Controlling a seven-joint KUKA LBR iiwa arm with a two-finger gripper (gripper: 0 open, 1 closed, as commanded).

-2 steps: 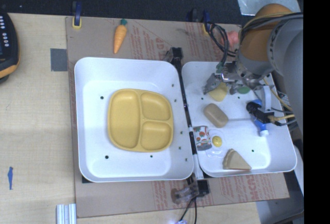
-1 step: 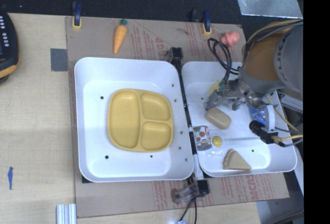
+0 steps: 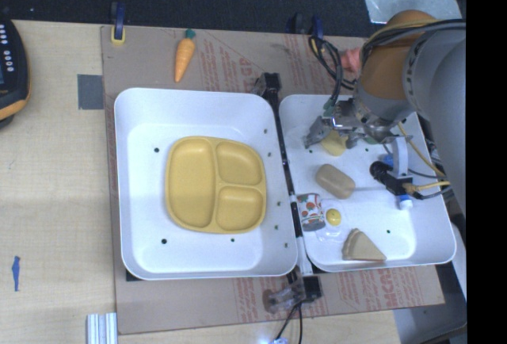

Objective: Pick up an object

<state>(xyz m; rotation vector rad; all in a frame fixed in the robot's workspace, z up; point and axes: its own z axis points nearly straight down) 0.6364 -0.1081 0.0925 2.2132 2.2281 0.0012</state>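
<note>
Along the far edge of the right bin (image 3: 432,251) the gripper (image 3: 337,127) is seen low over a pale yellow object (image 3: 333,145), which lies partly hidden beneath it; whether anything is grasped cannot be told. Open floor is left toward the bin's near right corner. A tan oblong piece (image 3: 335,181) lies at the middle, a wedge-shaped piece (image 3: 362,246) by the near edge, a small printed packet (image 3: 310,212) and yellow ball (image 3: 333,216) by the left wall. A yellow divided tray (image 3: 215,183) fills the left bin (image 3: 135,176). A toy carrot (image 3: 184,56) lies beyond it.
</note>
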